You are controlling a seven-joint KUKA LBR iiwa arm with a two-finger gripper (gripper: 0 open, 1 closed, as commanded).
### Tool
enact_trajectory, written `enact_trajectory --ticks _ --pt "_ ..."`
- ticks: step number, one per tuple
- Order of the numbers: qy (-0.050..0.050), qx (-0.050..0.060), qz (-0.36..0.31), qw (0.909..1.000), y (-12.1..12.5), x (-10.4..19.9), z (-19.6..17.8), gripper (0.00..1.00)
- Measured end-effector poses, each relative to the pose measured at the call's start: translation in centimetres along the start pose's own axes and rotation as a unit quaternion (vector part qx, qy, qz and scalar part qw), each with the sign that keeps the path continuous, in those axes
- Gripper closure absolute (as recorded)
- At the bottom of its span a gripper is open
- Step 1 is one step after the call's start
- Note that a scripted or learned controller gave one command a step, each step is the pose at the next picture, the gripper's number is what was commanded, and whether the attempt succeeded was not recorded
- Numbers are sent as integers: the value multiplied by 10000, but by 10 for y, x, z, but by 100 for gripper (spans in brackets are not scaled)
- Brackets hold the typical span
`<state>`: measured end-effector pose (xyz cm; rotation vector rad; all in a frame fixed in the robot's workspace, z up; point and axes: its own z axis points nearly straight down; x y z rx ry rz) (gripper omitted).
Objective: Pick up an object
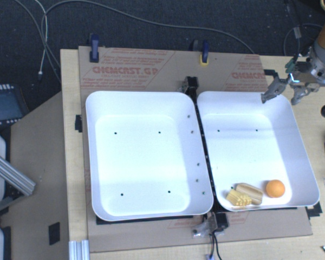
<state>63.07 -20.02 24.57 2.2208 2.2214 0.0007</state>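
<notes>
In the right bin point(249, 145), near its front edge, lie three small things: an orange ball point(275, 188), a tan bread-like roll point(250, 190) and a yellow corn cob piece point(238, 199) touching the roll. My gripper point(285, 92) hangs over the right bin's far right corner, well away from those things. Its two fingers point(271, 92) are spread apart, and nothing sits between them.
The left bin point(143, 153) stands beside the right one on a cardboard-covered bench. Two blue clamps point(94, 46) hold the board at the back. Cables run over the dark floor at the far left and right.
</notes>
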Motion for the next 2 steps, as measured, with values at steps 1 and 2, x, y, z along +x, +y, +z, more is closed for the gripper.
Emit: enact_trajectory --ticks 1,2 --pt "9 37 3 10000 -41 8 99 0" --pt "9 21 -6 10000 -73 43 138 0"
